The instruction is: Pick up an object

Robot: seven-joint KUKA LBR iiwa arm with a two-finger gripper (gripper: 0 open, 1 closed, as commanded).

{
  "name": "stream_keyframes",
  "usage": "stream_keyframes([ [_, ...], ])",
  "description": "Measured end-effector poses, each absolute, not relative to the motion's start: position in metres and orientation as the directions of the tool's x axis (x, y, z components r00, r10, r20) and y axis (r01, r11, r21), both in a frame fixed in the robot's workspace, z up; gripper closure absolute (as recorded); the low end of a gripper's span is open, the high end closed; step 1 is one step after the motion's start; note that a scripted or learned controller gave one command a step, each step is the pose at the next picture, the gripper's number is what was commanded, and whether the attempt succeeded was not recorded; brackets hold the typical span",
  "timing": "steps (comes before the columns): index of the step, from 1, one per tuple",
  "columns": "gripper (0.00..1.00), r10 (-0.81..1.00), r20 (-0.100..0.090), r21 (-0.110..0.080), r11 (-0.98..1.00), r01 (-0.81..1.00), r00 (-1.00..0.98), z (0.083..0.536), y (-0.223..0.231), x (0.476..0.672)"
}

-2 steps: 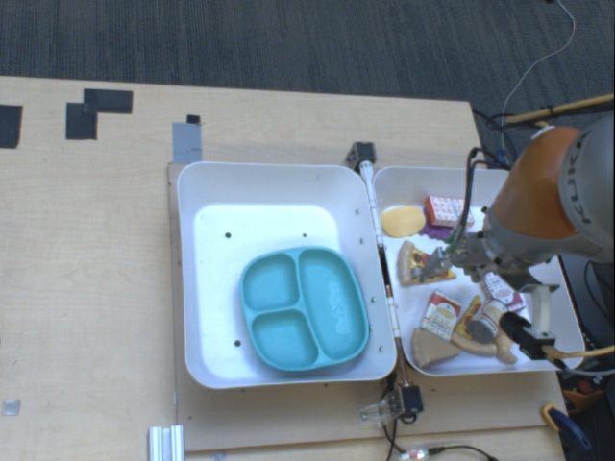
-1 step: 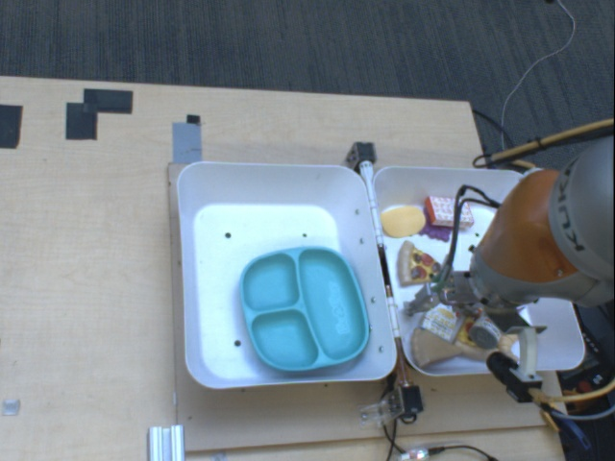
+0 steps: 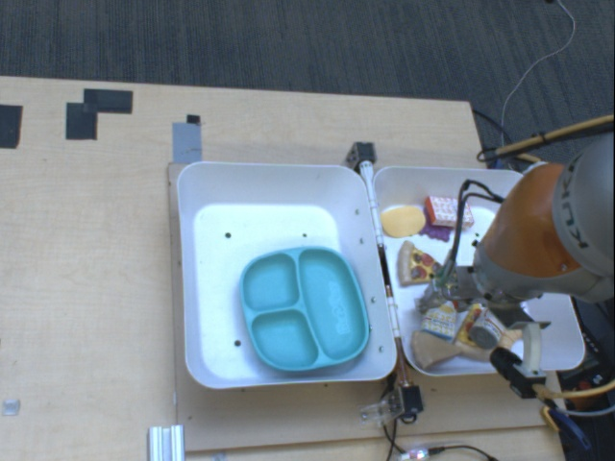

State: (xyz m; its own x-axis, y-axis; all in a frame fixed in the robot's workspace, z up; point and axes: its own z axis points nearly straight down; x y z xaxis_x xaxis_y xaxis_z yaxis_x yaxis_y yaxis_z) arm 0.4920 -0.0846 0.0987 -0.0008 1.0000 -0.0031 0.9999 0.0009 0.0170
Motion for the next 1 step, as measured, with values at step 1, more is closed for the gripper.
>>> stream_keyframes([
  [1, 1.0, 1.0, 0.002, 0.003, 0.005, 1.0, -0.005, 0.1849, -0.0113, 0.491],
])
